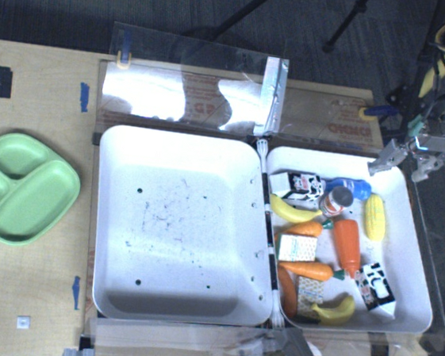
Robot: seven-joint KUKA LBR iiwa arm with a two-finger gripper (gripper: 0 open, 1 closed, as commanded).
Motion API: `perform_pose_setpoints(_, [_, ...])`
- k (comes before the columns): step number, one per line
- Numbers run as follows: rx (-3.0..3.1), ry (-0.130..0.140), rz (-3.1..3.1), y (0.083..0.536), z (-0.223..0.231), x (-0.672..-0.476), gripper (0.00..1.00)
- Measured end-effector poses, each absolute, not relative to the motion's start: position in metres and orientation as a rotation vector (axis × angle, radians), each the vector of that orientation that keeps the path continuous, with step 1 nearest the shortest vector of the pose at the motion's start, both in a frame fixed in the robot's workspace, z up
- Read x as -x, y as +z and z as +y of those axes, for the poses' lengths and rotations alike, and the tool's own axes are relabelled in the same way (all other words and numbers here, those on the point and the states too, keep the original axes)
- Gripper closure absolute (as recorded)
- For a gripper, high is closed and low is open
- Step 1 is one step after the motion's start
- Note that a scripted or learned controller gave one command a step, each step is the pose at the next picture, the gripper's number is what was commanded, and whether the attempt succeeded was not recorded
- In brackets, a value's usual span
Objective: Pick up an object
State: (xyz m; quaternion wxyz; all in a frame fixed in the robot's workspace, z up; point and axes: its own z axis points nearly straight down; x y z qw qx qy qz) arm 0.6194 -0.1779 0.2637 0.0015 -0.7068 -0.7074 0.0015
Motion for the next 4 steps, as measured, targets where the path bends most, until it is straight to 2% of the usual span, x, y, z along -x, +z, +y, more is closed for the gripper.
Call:
perform_pose_setpoints(1, [2.143,0.003,-2.295,0.186,-0.224,-0.596,0.00])
perform_pose_setpoints(3, [1.845,-0.019,-2.540,0.088,-0.213,-0.601,0.00])
perform_pose_setpoints(4, [1.851,-0.008,-2.542,0.097,-0.217,-0.600,1.00])
